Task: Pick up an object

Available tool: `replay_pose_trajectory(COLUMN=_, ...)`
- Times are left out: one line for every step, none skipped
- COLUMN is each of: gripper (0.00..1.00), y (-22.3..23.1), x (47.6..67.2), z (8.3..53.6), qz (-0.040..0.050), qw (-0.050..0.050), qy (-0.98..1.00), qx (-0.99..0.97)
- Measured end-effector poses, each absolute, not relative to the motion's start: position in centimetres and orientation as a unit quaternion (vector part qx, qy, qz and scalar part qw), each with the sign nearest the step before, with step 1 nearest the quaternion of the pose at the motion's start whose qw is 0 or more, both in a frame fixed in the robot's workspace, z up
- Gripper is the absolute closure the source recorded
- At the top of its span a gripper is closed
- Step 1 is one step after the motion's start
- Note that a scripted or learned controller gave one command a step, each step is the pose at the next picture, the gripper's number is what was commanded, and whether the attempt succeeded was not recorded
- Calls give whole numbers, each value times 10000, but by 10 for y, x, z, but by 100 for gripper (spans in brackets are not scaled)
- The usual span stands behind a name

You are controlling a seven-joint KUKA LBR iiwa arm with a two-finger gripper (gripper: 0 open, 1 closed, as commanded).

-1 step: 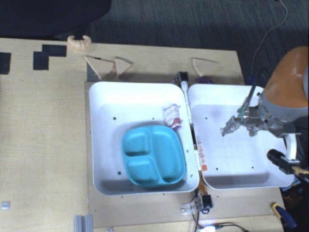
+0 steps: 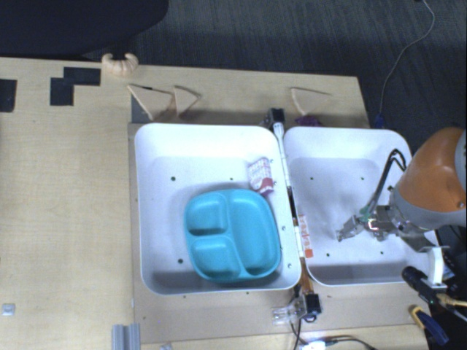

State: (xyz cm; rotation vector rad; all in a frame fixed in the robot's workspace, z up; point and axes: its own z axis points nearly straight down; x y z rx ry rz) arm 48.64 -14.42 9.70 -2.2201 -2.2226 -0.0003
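A blue divided plate (image 2: 232, 233) lies in the left bin (image 2: 157, 195), towards its front. A small red-and-white packet (image 2: 260, 174) rests just behind the plate, near the bin's right wall. My gripper (image 2: 355, 226) hangs low over the right bin (image 2: 328, 159), near its front right part, reaching in from the right below the orange band (image 2: 438, 173). Nothing shows between its fingers, and the floor beneath it is bare white.
A divider with a black clamp (image 2: 276, 117) runs between the two bins. Cables and connectors (image 2: 306, 308) lie at the bench's front edge. Black and blue tool parts (image 2: 430, 297) sit at the lower right. A small tan object (image 2: 119, 64) rests at the bench's back left.
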Motion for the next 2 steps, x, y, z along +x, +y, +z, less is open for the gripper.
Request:
replay_pose_trajectory(gripper=100, y=-143, x=488, z=108, qz=-20, qw=-22, qy=-7083, qx=-7059)
replay_pose_trajectory(gripper=100, y=-98, x=498, z=143, qz=-14, qw=-12, qy=-7087, qx=-7055)
